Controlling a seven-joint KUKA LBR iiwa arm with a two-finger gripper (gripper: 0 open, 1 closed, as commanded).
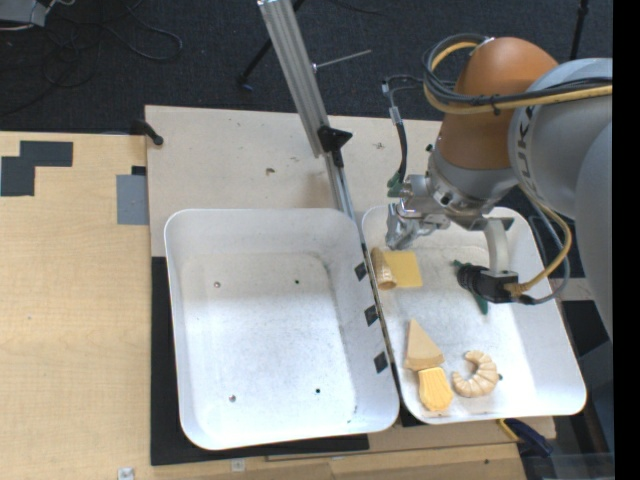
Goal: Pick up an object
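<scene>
A slanted overhead view of a bench with two shallow white bins set side by side. On the left lies the larger left bin [200, 258], its floor bare apart from a few dark specks. An aluminium rail [300, 78] slants down from the top of the picture to the seam where the two bins meet.

Just right of that seam, in the right bin [560, 388], a tan block with a rolled edge [395, 268] lies near the bin's upper left corner. The gripper [403, 226] hangs directly above it, tips close to the block's upper edge. The view here is poor, so it cannot be told how wide the tips stand, and nothing can be seen caught between them.

Lower in the same bin lie a tan wedge [421, 346], an orange-yellow piece [435, 389] touching the wedge's lower end, and a pale ridged curl [476, 375] just beside them. A dark, cabled part of the arm hangs over the bin's right half.

The step in hand looks like the descent onto the tan block. To do it well, the gripper should come straight down, centred over the block's flat part rather than its rolled edge, stay clear of the bin wall on the left, and close only once the tips straddle the block.
</scene>
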